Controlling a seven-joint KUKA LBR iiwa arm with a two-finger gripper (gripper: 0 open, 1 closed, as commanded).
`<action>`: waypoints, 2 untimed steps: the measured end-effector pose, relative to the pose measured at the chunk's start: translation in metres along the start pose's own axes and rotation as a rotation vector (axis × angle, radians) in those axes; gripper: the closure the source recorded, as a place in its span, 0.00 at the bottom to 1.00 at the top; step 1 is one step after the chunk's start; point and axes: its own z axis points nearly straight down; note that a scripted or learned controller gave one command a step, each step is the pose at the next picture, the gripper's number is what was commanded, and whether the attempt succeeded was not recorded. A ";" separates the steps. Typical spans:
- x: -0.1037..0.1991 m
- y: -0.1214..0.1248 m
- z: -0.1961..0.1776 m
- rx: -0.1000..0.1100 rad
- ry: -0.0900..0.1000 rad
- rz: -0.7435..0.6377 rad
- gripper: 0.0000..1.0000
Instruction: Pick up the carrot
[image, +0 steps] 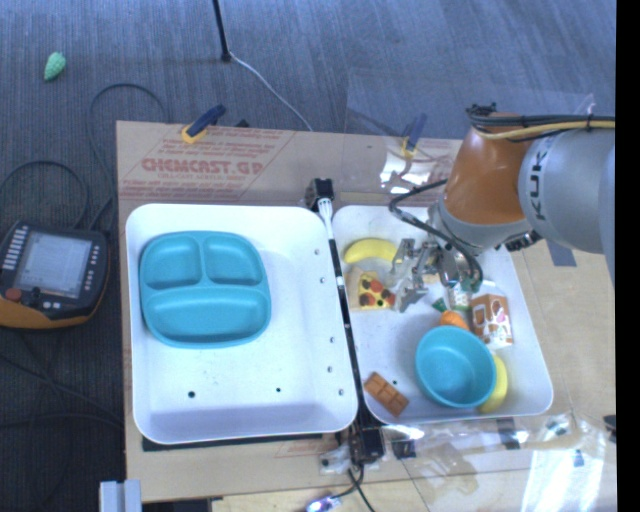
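Observation:
The carrot (455, 320) is a small orange piece in the right bin (530, 395), tucked against the upper rim of a blue bowl (455, 367). My gripper (410, 275) hangs over the middle of the right bin, up and to the left of the carrot and apart from it. Its fingers (406, 252) stand open with nothing between them. Much of the carrot is hidden by the bowl and the wrist.
A banana (368, 250) and a pizza slice toy (375, 291) lie left of the gripper. A small carton (492, 318) sits right of the carrot, and a brown block (385, 393) lies at the bin's front. A blue divided plate (205, 287) is in the left bin (300, 400).

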 end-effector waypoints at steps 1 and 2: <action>0.034 -0.048 -0.016 -0.003 0.009 0.077 1.00; 0.028 -0.045 -0.021 -0.003 -0.014 0.075 0.00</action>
